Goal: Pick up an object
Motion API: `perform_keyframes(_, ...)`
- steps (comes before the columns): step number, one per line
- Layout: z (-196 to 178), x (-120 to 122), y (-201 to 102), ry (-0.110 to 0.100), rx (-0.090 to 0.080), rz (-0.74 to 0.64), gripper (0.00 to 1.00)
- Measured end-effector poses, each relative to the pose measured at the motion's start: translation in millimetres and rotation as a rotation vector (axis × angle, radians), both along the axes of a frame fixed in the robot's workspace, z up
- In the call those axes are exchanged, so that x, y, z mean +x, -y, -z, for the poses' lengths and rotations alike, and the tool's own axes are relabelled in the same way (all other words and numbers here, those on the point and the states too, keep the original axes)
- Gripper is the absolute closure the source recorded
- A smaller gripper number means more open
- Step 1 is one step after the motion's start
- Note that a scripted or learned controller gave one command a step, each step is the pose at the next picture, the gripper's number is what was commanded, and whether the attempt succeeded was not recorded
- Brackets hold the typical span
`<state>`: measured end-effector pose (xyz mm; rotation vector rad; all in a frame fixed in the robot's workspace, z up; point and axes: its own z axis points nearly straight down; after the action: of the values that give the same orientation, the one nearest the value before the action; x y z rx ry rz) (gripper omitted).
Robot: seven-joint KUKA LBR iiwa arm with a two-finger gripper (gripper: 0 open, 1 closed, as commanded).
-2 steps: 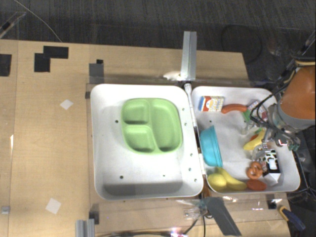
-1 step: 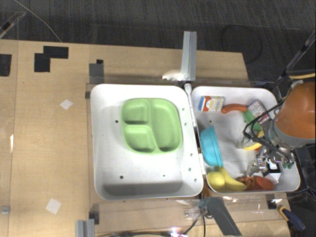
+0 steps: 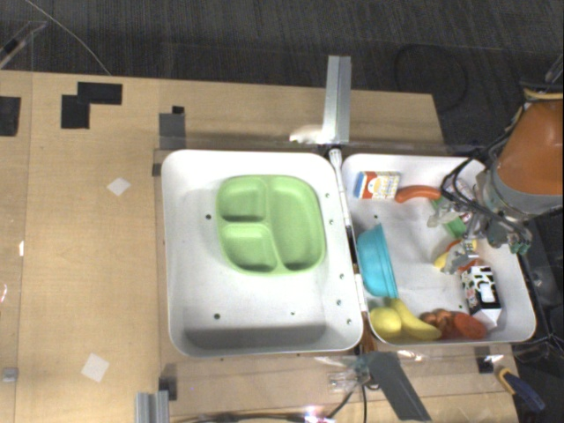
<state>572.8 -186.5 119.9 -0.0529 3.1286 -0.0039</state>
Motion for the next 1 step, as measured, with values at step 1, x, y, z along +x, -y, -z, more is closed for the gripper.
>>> perform_keyframes(1,30.6,-31.1,18.5,0.001,0.003,0.25,0.0)
